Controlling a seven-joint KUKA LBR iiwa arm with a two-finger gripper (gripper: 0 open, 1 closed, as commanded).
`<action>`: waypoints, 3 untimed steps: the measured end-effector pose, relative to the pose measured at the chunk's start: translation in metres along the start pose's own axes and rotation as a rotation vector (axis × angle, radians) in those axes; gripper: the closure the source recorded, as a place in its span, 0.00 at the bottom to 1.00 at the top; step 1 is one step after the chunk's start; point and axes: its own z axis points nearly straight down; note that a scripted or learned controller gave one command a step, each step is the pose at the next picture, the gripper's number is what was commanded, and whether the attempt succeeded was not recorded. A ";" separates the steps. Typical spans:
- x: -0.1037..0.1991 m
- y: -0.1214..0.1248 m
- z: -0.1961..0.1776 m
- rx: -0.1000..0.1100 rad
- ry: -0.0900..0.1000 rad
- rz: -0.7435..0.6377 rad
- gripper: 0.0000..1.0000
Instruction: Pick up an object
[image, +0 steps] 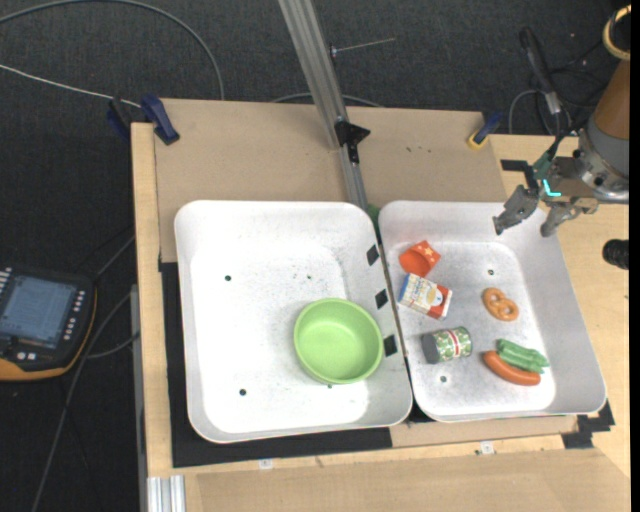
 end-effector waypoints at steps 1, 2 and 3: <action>0.000 0.000 0.000 0.000 0.000 0.000 0.00; 0.001 -0.002 0.042 0.003 0.000 0.000 0.00; 0.007 -0.004 0.103 0.005 0.001 0.000 0.00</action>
